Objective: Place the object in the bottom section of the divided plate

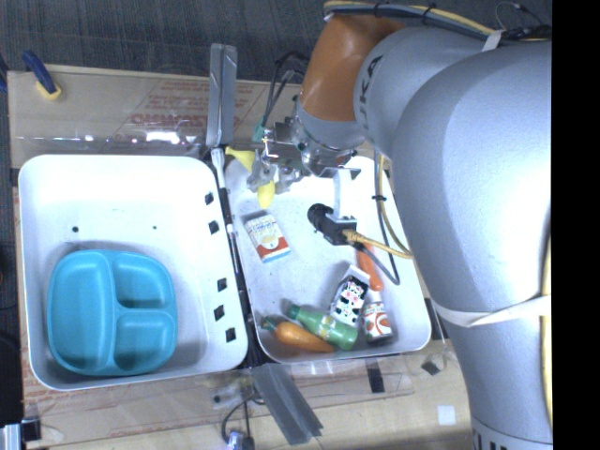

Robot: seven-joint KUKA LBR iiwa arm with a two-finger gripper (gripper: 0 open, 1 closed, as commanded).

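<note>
1. Arm (450, 157): reaches in from the right, wrist over the top corner of the right bin (305, 275).
2. Left bin (112, 172): holds the plate only.
3. Plate (80, 312): blue, divided, in the lower part of the left bin. All sections are bare. The target is judged to be the small lower section.
4. Clutter along the right bin's lower edge: bottle (323, 326), carrot (298, 338), carton (349, 298), can (377, 324), all packed close together.
5. Box (267, 235): small, lying alone mid-bin, near the divider.
6. Gripper (270, 162): low over the top-left corner of the right bin. Whether it is wide or narrow cannot be told.
7. Yellow piece (265, 195): just under the gripper, partly hidden. It is likely the task's object, and nothing shows it as gripped.

Step judged: pick stage, with nothing yet carried.

Next move calls for a secure hold on the yellow piece, a lift clear of the divider, then travel left and down to the plate's lower section.
</note>
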